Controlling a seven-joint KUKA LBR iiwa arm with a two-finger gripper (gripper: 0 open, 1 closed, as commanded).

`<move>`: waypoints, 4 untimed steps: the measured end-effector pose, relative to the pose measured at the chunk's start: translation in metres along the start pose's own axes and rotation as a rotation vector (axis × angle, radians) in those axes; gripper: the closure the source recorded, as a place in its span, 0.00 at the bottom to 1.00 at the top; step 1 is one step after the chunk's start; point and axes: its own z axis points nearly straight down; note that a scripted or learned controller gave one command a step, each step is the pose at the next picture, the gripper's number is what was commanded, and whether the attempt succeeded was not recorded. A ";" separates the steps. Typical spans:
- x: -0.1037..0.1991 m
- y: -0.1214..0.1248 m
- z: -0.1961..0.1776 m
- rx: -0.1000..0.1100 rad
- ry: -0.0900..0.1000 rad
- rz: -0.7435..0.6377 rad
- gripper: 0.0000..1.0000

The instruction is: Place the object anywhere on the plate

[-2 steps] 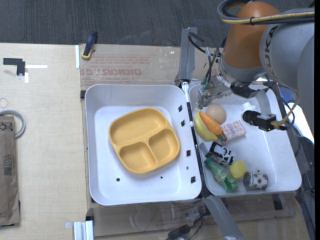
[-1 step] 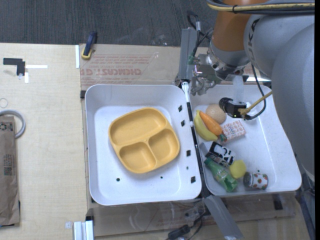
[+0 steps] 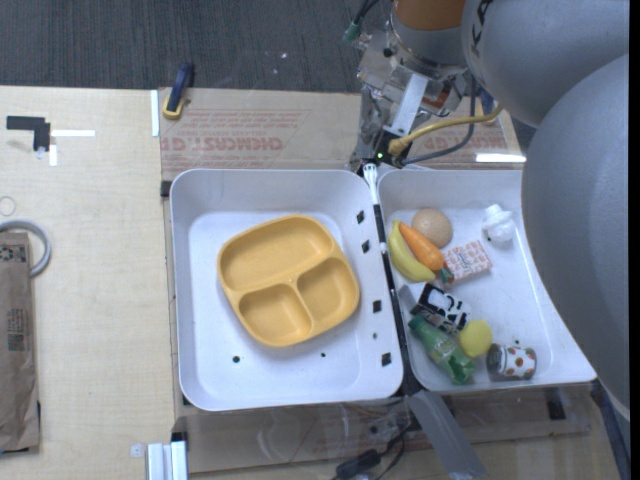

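Plate (image 3: 288,280), yellow and three-sectioned, lies in the left bin (image 3: 200,368). Hand (image 3: 372,158) hovers at the far rim; its opening cannot be told. Picking from the right bin (image 3: 560,353) calls for an isolated item, such as the egg (image 3: 432,224).

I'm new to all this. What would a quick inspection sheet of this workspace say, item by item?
Surface: two white bins, left bin and right bin, side by side.
Job's things: yellow divided plate in left bin, nothing on it.
Clutter: right bin holds banana, carrot, egg-like ball, green bottle, lemon, small packets.
Claw: claw above the bins' far edge.
Cables: yellow cable at wrist.
Surroundings: cardboard, wooden bench.
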 end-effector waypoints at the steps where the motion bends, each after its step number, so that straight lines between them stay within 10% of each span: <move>1: 0.012 -0.007 -0.015 0.001 -0.002 0.415 1.00; 2: 0.000 -0.043 -0.119 0.001 0.000 0.639 1.00; 3: -0.100 -0.072 -0.119 0.001 -0.001 0.748 1.00; 4: -0.086 0.020 -0.118 0.002 -0.001 0.883 1.00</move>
